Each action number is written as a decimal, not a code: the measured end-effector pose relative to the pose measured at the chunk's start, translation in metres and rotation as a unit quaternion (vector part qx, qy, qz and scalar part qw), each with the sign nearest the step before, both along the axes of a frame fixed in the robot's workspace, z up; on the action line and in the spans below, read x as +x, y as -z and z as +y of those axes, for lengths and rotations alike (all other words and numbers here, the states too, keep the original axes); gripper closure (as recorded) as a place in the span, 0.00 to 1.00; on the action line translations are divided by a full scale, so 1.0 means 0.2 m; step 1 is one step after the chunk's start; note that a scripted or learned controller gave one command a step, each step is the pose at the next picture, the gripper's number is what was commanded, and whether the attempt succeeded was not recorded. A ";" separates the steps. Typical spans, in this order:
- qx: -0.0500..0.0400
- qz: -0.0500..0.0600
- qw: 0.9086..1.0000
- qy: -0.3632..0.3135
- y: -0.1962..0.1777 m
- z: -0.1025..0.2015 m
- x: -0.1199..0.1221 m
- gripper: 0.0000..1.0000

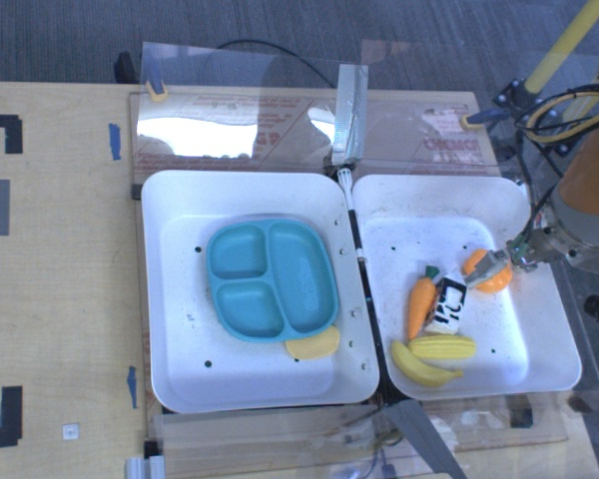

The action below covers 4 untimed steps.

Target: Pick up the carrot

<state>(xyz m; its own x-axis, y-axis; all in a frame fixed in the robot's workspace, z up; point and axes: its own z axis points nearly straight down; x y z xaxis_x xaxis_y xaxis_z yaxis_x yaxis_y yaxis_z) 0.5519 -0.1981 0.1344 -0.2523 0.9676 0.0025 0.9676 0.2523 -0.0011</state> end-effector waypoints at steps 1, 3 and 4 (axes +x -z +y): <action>0.001 -0.005 0.991 -0.132 0.24 -0.10 0.17 0.00; -0.004 -0.006 0.977 -0.212 -0.14 -0.08 0.18 1.00; -0.003 -0.005 0.934 -0.358 -0.36 0.19 0.17 1.00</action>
